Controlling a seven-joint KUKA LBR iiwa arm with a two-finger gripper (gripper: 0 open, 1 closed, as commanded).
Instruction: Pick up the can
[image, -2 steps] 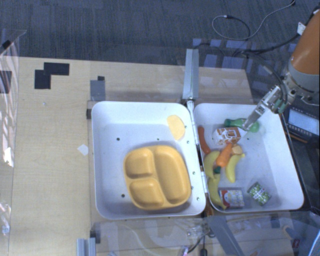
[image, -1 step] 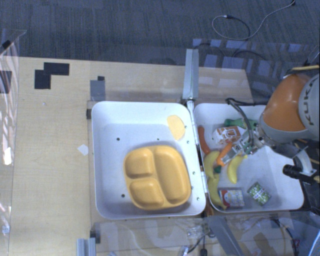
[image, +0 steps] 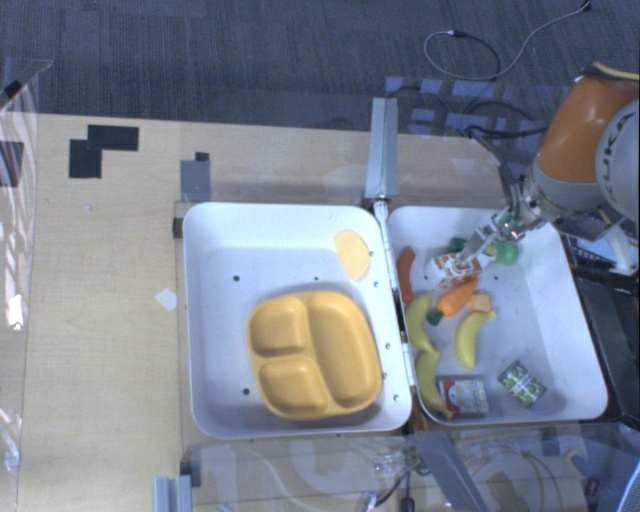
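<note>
A: Looking at the 2 white bins, how far along is the pick?

B: By my judgement, barely begun. The can (image: 462, 396) lies on its side on the floor of the right bin (image: 585, 345), near that bin's front wall, touching or just beside the lower banana (image: 428, 382). Nothing has lifted it.

A: And the gripper?

B: The gripper (image: 497, 234) is low over the back of the right bin, close to a small carton (image: 455, 266) and a green item (image: 508, 253). That is well apart from the can, with a carrot (image: 456, 298) and a second banana (image: 471, 333) between them. I can't tell how the tool stands, open or closed; it is too small and blurred here. Nothing that I can make out is carried in it.

A: So what is left?

B: Everything, I'd say: travel toward the front of the bin, descend, close on the can, raise it.

A: Which way does the can point?

B: Its long axis runs roughly left to right across the view, about parallel to the front wall, with 1 end toward the banana and the other toward a small green-patterned packet (image: 522, 383) lying apart on its right. The red label faces up.

A: Anything in the left bin?

B: A yellow divided tray (image: 315, 352) and a yellow disc (image: 351, 252), neither part of this job.
</note>
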